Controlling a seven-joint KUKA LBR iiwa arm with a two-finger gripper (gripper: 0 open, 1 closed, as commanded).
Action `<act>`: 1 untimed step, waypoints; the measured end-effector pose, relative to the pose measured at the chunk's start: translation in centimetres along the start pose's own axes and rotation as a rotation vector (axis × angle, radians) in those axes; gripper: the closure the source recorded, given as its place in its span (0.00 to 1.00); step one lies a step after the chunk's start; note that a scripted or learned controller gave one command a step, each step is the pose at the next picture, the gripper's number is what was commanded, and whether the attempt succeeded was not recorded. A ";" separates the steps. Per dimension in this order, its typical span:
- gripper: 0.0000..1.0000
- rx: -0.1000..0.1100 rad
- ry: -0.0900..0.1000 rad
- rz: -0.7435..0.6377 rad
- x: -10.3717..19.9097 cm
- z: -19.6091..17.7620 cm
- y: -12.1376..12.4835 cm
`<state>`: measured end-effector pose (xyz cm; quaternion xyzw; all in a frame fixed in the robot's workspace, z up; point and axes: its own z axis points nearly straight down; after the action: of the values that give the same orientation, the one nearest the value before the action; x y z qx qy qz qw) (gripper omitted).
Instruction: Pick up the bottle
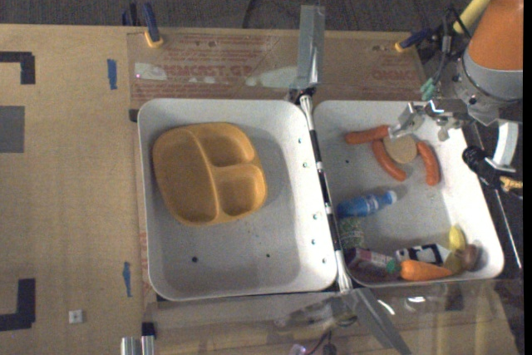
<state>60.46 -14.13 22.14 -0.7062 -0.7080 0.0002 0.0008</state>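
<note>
Bottle (366, 204) lies below-left of gripper (413, 119) in frame, long axis near-horizontal; can't tell jaw state.

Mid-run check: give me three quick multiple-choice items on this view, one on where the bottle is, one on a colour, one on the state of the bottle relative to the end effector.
1. Where is the blue bottle?
A. In the right bin, by its left wall
B. On the divided plate
C. On the bench outside the bins

2. What colour is the divided plate in the left bin?
A. White
B. Yellow-orange
C. Green

3. How does the bottle stand relative to the end effector?
A. Gripped and lifted
B. Lying in the bin, apart from it
C. Standing upright under it

Answers: 1 A, it lies in the right bin near the divider. 2 B, the plate is yellow-orange. 3 B, the bottle lies on its side, the end effector sits above the sausages.
</note>
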 end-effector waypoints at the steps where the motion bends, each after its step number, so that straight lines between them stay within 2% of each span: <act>1: 0.00 -0.006 -0.001 0.025 3.4 13.5 -2.4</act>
<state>58.01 -10.74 8.63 -0.7151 -0.6990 -0.0014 -0.0016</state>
